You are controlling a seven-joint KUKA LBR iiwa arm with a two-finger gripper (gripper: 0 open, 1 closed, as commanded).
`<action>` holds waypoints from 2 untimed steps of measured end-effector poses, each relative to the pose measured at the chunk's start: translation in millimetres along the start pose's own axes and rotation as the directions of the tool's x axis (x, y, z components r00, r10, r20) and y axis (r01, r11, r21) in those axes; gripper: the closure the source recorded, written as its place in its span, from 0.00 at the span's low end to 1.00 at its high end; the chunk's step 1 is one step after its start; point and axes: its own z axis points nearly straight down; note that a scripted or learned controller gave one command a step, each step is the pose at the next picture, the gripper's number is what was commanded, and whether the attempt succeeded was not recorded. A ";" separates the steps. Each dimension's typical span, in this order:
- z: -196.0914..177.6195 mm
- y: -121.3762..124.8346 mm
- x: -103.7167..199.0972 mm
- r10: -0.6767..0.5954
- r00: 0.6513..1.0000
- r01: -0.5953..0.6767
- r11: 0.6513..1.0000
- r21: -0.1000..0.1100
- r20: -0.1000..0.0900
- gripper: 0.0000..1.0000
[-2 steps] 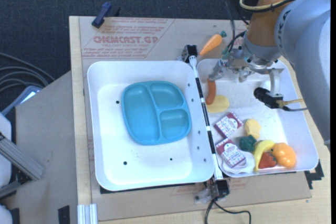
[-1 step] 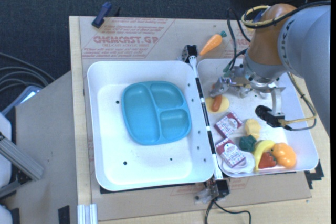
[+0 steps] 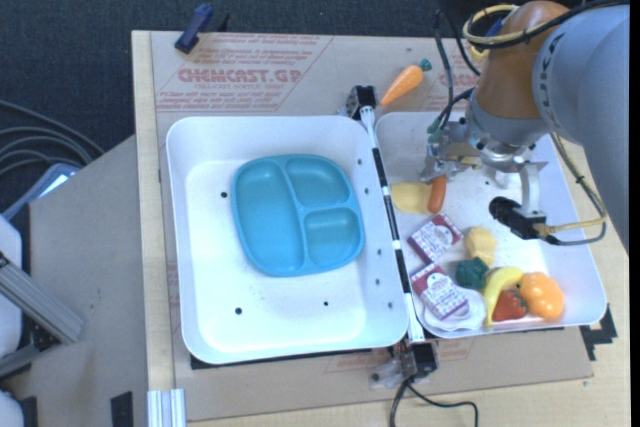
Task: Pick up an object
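I count two white bins (image 3: 190, 215): the left one holds one blue divided plate (image 3: 297, 212). Right of that plate I count two red-and-white packets (image 3: 434, 239), one yellow banana (image 3: 500, 281), one orange pepper (image 3: 543, 292), one green piece (image 3: 472, 272) and one small sausage (image 3: 437, 194). One toy carrot (image 3: 401, 84) lies beyond the plate.

- Bench (image 3: 250, 75), brown board printed with red lettering along the far side.
- Left bin (image 3: 200, 315) and right bin (image 3: 585, 260), white, side by side, touching along the middle.
- Toy carrot (image 3: 402, 84) on the board just beyond the bins.
- Blue clip (image 3: 193, 28) at the far left corner.
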 end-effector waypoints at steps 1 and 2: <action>-90.3 -45.4 36.4 -0.002 1.000 0.002 1.000 -0.001 0.000 1.00; -89.3 -108.4 102.0 -0.001 1.000 0.001 1.000 0.002 0.000 1.00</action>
